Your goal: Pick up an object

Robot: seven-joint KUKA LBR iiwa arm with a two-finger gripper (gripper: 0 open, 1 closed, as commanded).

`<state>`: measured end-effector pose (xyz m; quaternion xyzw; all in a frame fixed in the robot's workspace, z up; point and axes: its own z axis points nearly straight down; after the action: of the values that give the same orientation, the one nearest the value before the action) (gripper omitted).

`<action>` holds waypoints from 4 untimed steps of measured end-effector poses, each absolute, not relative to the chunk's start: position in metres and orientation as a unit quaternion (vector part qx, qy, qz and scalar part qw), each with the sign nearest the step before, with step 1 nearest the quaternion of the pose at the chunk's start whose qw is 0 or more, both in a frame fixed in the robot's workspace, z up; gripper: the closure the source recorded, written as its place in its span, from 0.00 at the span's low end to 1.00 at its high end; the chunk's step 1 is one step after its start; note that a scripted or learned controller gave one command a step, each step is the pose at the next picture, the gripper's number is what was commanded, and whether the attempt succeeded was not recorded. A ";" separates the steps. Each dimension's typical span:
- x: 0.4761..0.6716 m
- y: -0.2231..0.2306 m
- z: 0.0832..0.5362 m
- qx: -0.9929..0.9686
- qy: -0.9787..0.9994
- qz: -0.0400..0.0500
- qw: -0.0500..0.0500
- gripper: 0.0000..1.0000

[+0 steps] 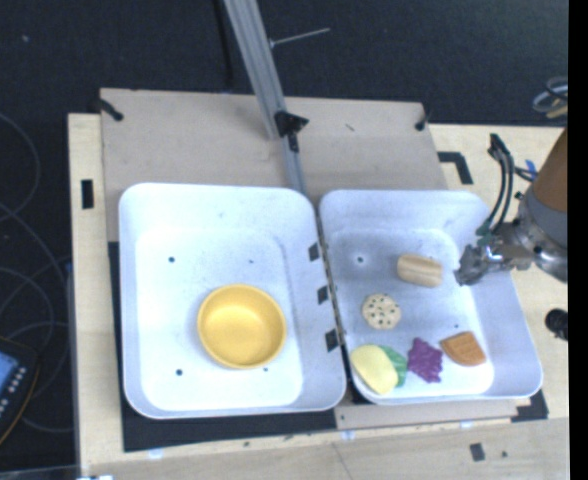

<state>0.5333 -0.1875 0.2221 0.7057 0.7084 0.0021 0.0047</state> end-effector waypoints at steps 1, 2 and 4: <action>0.534 -0.188 0.224 0.705 0.709 0.001 0.002 1.00; 0.551 -0.137 0.234 0.704 0.710 0.002 0.001 1.00; 0.586 -0.054 0.237 0.704 0.710 0.001 0.000 1.00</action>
<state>0.5858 -0.0538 0.2375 0.7045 0.7097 0.0012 0.0004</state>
